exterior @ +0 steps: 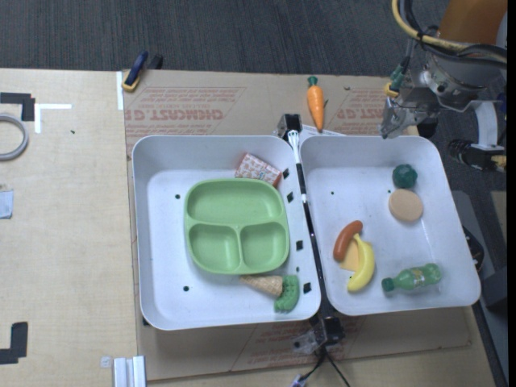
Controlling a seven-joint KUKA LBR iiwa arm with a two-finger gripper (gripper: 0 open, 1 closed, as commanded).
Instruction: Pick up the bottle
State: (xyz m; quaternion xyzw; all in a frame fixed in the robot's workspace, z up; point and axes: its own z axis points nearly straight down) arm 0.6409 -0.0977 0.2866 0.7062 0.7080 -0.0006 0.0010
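1. I see the left bin [153,216] and the right bin [439,280] side by side on a sheet of cardboard [185,107], their inner rims touching along the middle.
2. The arm [476,10] comes in at the upper right, grey with its orange band at the top of the view. Its gripper [397,122] hangs over the far rim of the right bin — I cannot tell how it is set, and I see nothing in it.
3. A green divided plate [238,226] fills the middle of the left bin.
4. The bottle [412,279] — green, lying on its side — rests in the near right corner of the right bin, well apart from the gripper.
5. A banana [362,266] lies near the bottle's left, touching a red sausage [347,239].
6. A tan round piece [405,206] sits just below a dark green ball [404,176] in the far right part of that bin.
7. A carrot [314,103] lies on the cardboard beyond the bins.
8. In the left bin, a small patterned packet [257,168] lies beyond the plate, and a cone [262,285] touching a green leafy piece [288,293] lies on its near side.
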